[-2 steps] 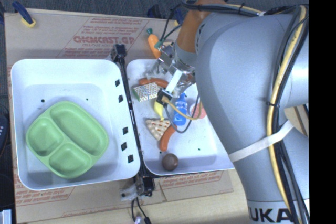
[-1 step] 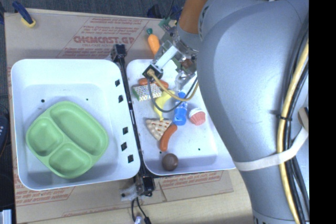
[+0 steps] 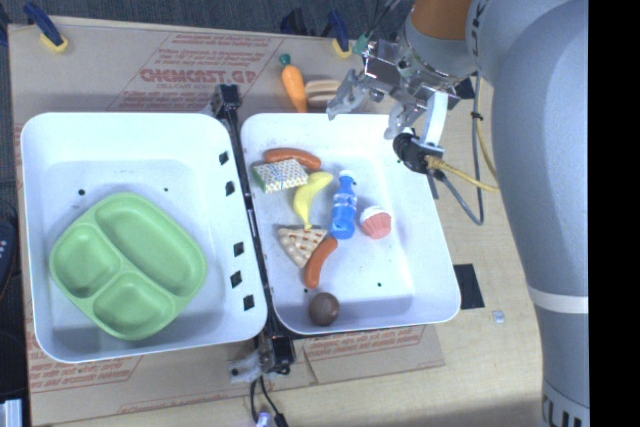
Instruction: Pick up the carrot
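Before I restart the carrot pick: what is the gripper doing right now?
Gripper: open, holding nothing, above the right bin's far edge; the carrot lies outside on the cardboard.

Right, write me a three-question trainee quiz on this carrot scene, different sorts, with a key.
1. True or false: the carrot lies inside the right bin.
2. Multiple choice: what sits in the left bin?
A. a blue bottle
B. a green divided plate
C. a banana
3. Fill in: the tool is above the right bin's far ____.

Key
1. False: it lies on the cardboard behind that bin, beside a hot dog bun.
2. B: the green divided plate. The blue bottle and banana are in the right bin.
3. Rim, to the carrot's right.
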`<state>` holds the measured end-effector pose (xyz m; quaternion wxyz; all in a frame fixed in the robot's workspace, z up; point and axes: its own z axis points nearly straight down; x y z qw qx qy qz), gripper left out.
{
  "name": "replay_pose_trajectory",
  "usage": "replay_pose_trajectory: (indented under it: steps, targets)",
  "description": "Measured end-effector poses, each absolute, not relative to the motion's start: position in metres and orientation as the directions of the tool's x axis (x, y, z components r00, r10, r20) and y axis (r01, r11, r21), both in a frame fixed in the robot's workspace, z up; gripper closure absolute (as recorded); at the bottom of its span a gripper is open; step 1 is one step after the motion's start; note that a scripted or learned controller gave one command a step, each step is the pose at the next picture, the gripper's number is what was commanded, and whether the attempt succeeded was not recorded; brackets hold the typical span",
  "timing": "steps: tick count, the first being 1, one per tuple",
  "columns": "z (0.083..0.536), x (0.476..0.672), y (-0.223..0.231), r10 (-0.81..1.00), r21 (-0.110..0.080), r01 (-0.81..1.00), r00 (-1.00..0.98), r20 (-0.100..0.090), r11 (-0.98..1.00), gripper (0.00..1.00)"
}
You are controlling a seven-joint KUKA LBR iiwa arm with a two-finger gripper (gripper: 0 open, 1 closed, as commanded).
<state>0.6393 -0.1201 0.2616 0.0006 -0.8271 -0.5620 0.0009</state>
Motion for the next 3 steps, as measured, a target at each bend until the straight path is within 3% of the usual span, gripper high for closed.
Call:
replay_pose_trajectory:
  steps: [1,2,3]
  targets:
    - [0.155,0.656,-0.125,0.837,-0.007,0.837,0.547,-0.002,-0.547,0.0]
    - [0.101,0.661,-0.133,0.721,0.007,0.721,0.693,0.003,-0.693,0.0]
    - [0.165,0.65,-0.115,0.62,-0.004,0.62,0.784,-0.002,-0.784,0.0]
